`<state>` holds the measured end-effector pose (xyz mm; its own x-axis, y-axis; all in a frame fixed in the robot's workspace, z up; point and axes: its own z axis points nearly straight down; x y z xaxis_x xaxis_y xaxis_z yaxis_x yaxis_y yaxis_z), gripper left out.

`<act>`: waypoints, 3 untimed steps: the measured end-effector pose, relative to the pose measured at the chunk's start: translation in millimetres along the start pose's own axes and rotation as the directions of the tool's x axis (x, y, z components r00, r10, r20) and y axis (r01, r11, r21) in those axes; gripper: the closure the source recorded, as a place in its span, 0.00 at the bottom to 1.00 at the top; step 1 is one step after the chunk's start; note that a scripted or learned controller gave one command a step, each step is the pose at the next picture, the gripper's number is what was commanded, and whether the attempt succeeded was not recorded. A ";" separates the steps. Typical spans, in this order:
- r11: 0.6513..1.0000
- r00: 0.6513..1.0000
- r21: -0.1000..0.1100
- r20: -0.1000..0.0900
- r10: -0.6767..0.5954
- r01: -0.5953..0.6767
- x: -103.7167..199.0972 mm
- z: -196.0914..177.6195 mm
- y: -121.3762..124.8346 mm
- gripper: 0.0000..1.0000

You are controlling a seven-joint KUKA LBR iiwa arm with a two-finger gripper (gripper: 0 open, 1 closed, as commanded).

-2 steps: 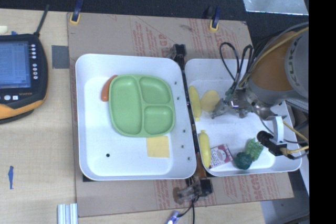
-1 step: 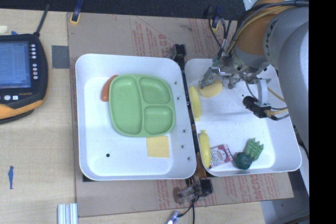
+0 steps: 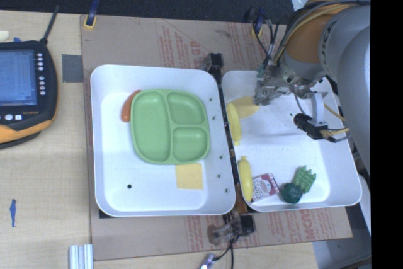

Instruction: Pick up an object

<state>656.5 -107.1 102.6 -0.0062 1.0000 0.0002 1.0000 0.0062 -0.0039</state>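
My gripper (image 3: 267, 95) hangs low over the far left part of the right bin (image 3: 327, 164). Just below and left of it lies a pale yellow wedge (image 3: 245, 108); whether the two touch cannot be made out. A long yellow piece (image 3: 233, 123) rests against the bin's left wall beside the wedge. At the bin's near edge lie another yellow piece (image 3: 244, 178), a red and white packet (image 3: 264, 187) and a green toy (image 3: 297, 185).
The left bin (image 3: 107, 135) holds a green divided plate (image 3: 170, 126), an orange item (image 3: 127, 108) tucked under its left rim, and a yellow square (image 3: 190, 176). A black part (image 3: 311, 128) on the arm hangs over the right bin. A control tablet (image 3: 22, 88) lies at the far left.
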 end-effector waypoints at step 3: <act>1.000 1.000 0.000 0.001 0.004 -0.004 23.6 -99.4 -72.5 0.00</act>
<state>584.3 -84.0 202.2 -0.0026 1.0000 -0.0005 1.0000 0.0026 -0.0039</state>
